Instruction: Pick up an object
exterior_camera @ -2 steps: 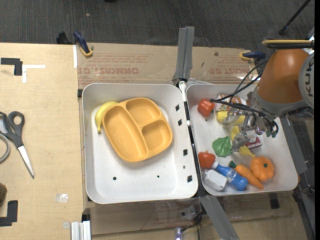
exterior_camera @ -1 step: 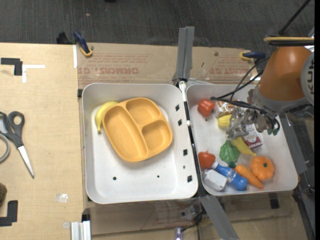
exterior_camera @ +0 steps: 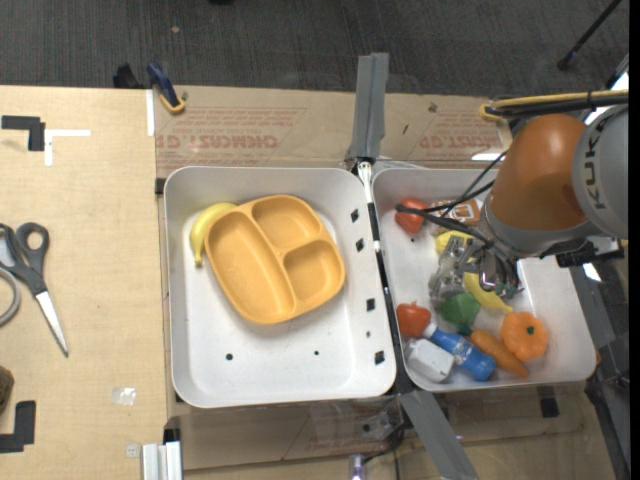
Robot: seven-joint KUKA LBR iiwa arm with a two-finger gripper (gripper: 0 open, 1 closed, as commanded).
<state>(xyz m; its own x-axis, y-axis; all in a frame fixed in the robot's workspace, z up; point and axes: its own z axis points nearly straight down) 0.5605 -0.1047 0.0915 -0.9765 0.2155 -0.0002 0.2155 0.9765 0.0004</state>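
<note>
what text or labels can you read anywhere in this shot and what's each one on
"KU", the start of a cut-off word, in dark letters on the grey arm at the right edge.
Red print on the cardboard sheet behind the bins: upside down and blurred, not readable for sure.
A small label on the packet at the back of the right bin: too small to read.
The orange divided plate and the scissors carry no visible text.

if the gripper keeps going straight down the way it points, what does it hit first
Most likely the green toy, which lies just under the gripper in the right bin, beside a yellow piece. Depth is hard to judge from this slanted view, so contact may already be close.
</note>
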